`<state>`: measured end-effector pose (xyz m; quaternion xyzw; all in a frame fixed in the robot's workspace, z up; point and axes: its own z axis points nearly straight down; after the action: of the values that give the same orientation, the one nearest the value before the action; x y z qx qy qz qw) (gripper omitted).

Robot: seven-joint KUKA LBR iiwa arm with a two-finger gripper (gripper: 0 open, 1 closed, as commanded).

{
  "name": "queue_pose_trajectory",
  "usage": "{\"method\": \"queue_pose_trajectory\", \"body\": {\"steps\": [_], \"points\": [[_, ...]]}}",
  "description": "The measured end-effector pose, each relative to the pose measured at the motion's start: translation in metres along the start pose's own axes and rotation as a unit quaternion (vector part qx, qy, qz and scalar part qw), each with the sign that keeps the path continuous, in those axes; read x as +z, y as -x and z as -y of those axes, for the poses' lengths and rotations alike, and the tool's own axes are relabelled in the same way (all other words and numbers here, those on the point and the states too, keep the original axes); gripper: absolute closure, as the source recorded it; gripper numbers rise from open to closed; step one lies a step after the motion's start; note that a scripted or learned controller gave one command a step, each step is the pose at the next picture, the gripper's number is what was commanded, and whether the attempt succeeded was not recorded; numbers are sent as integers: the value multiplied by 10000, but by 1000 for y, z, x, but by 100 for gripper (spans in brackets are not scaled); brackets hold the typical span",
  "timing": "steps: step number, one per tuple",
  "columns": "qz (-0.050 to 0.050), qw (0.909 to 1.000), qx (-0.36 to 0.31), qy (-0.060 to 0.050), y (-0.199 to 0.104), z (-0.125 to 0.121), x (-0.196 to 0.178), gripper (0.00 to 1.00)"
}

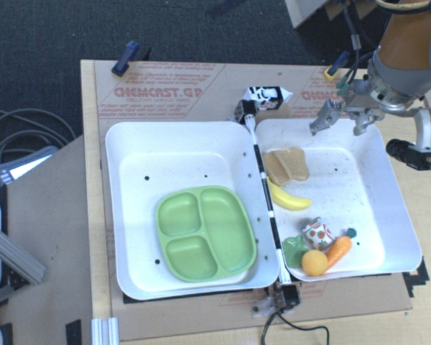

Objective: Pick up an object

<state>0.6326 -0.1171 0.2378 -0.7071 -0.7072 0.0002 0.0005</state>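
We note the gripper [343, 123] over the right bin's [388, 185] far edge — fingers spread apart, nothing between them. Below it in that bin lie bread slices [286, 165], a banana [288, 198], an orange [314, 262] and a carrot [337, 251]. The left bin [129, 192] holds a green divided plate [205, 232].

The bench [201, 85] is viewed from one fixed camera set above it, looking down at a slant from the six o'clock side. Both bins are taken in whole, left bin [129, 192] at nine o'clock, right bin [381, 192] at three.
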Motion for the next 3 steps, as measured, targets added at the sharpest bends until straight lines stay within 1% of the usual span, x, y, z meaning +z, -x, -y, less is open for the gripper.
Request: {"method": "queue_pose_trajectory", "body": {"steps": [1, 2, 3], "points": [[-1, 10000, -2, -11, 7, -25, 68, 0], [20, 10000, 8, 30, 4, -9, 151, 0], [72, 9999, 29, 86, -8, 5, 147, 0]]}}
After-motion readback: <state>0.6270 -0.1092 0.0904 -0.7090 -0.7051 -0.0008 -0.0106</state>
